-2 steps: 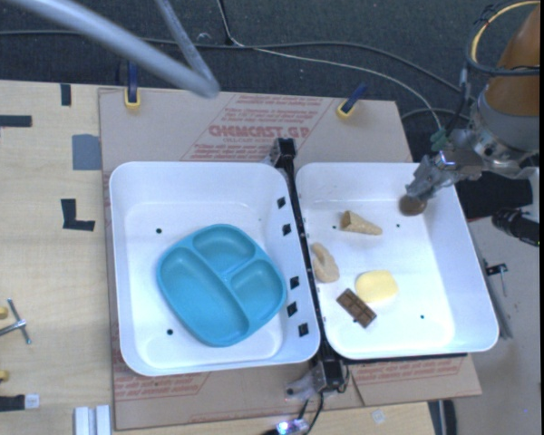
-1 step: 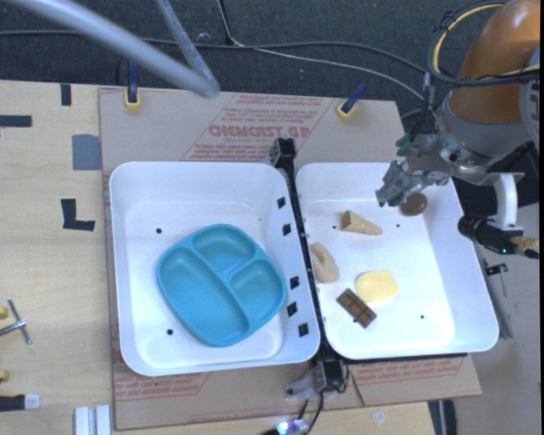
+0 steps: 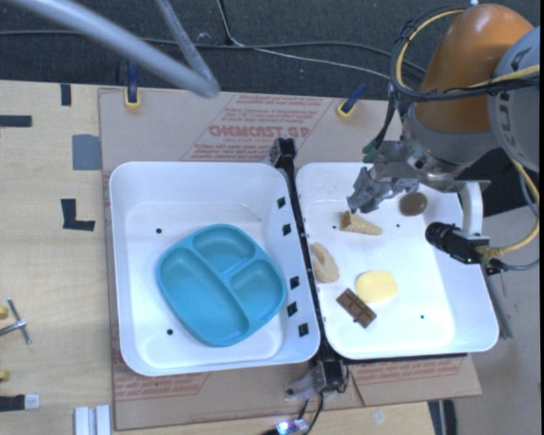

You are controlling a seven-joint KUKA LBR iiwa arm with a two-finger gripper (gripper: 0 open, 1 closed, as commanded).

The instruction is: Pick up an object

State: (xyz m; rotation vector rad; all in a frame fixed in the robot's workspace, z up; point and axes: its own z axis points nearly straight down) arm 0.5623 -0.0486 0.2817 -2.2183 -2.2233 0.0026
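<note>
Two white bins on a tabletop

The left bin [image 3: 127, 243] holds a blue divided tray [image 3: 219, 284] lying flat, while the right bin [image 3: 453, 329] sits beside it across a black divider [image 3: 295, 243]. Both rest on brown cardboard [image 3: 254, 125] over the wooden tabletop [image 3: 36, 243].

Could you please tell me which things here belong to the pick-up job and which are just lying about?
Job:
gripper
tan wedge under it
brown round piece
beige slice
yellow round piece
brown bar
right bin

Lying about:
blue divided tray
left bin
</note>
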